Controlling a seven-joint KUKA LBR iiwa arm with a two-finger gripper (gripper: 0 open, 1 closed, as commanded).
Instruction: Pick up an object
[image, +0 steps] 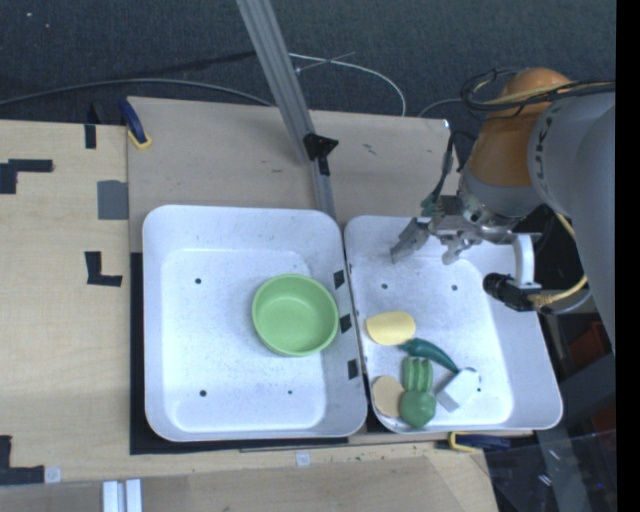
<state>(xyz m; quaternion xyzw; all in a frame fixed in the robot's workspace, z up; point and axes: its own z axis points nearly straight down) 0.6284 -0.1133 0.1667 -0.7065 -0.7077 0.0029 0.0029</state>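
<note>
You're looking at the gripper (432, 247) hovering over the far end of the right bin (520, 345), fingers spread apart w/ nothing between them. It's hanging well clear of the toys, which are sitting toward the near end of that bin.

Closest candidate: the yellow oval piece (390, 327), lying alone just beside the bin's left wall. It's looking like light, stiff plastic play food, smooth and prob. a bit slippery; I'd judge you're best closing across its short width, near the middle.

Further out, the rest is bunching up at the near-left corner: a dark green pepper-like piece (430, 351), a ridged green vegetable (417, 374), a green ball (418, 407) touching it, a pale round disc (386, 392) half under them, and a small grey-white piece (452, 393) on the right. All seem light and rigid, but they're touching each other, so a grasp there is risking a push or a double pick. The corner walls are also crowding the fingers.

In the left bin (170, 300) a green bowl (294, 314) is sitting upright near the divider; its thin rim is the only hold, and it's not in your way. A metal pole (290, 95) is slanting down to the bins' far edge, well apart from the gripper.
</note>
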